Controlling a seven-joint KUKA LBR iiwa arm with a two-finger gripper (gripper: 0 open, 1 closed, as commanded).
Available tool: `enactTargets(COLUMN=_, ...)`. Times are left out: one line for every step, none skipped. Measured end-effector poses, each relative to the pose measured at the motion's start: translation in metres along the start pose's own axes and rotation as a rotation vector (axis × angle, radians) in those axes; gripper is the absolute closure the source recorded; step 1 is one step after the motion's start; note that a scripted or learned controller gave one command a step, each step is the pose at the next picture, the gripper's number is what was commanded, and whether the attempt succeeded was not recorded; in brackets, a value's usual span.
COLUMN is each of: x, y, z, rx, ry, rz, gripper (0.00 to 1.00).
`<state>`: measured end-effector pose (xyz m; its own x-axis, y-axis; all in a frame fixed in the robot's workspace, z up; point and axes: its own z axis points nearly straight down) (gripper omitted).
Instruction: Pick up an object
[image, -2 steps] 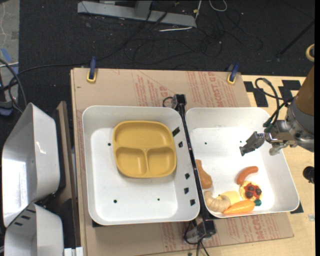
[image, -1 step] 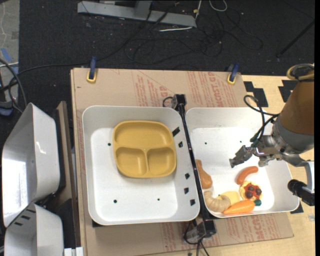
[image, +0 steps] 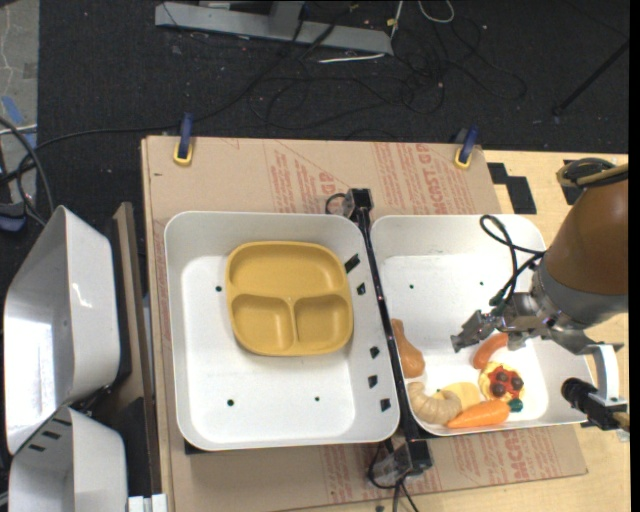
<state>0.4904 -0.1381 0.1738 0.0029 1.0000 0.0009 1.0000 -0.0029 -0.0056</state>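
Toy food lies in the right bin, bunched at its near edge: an orange carrot, a small pizza slice with dark toppings, a pale yellow piece, a beige croissant-like piece and an orange-brown piece by the divider. A red-orange piece sits right under my gripper, which hangs low over the bin's right half. Nothing is seen held between its fingers.
The left bin holds a yellow three-compartment plate. Black clips line the divider between the bins. The arm's grey and orange body covers the right bin's right rim. Two yellow clamps hold the board at the back.
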Motion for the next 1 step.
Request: enactTargets(x=-0.0076, y=-0.0023, z=0.0604, rx=0.0, ry=0.0, rz=0.0, gripper=0.0)
